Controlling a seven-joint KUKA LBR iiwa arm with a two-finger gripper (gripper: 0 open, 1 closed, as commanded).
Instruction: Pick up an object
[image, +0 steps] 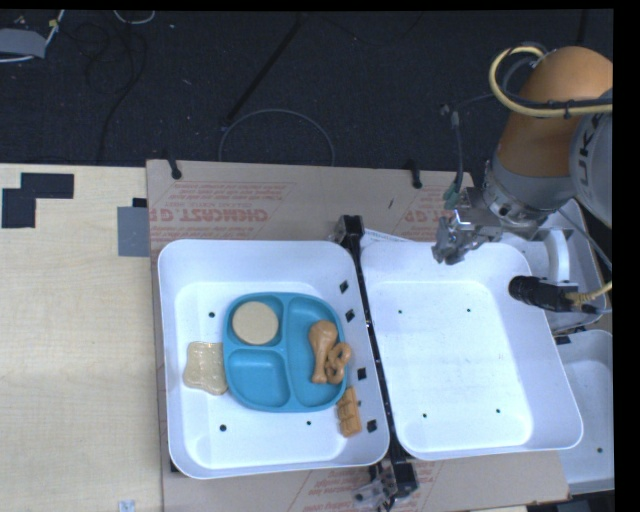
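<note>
Hand (452, 243) hangs over the far rim of the right bin (470, 440); can't tell how it's set, too small and dark. All the stuff sits in the left bin (200, 450): a blue tray (262, 385) with a round cracker (255, 322) and a twisty pretzel (328, 352) on it, a pale biscuit (205, 367) touching its left edge, and a small brown snack (349, 412) just off its near right corner.

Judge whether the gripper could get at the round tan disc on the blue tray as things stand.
Probably yes. The disc lies uncovered in the tray, open from above. The gripper hangs over the other bin's far edge, with just the low divider between.
</note>
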